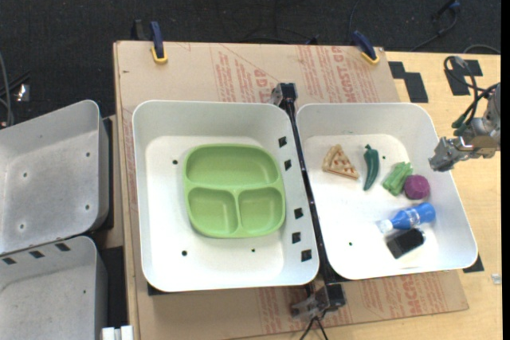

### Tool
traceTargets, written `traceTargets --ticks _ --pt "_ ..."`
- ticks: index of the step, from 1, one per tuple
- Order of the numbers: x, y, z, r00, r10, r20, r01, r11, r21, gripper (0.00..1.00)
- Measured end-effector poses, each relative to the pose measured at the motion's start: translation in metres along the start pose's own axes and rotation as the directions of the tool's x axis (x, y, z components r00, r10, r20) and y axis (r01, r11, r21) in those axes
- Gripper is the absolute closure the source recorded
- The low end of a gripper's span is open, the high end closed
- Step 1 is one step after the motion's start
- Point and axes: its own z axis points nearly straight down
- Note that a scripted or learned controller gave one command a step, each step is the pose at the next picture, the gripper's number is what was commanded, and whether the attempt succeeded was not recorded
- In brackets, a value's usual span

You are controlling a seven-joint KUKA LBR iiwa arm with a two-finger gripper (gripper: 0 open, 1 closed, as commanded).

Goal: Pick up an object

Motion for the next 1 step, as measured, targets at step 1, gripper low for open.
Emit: traceTargets --ticks 1 --pt "0.0433 0.0024 0.0036 1.0 -0.003 -0.002 0.003 1.0 0.002 1.0"
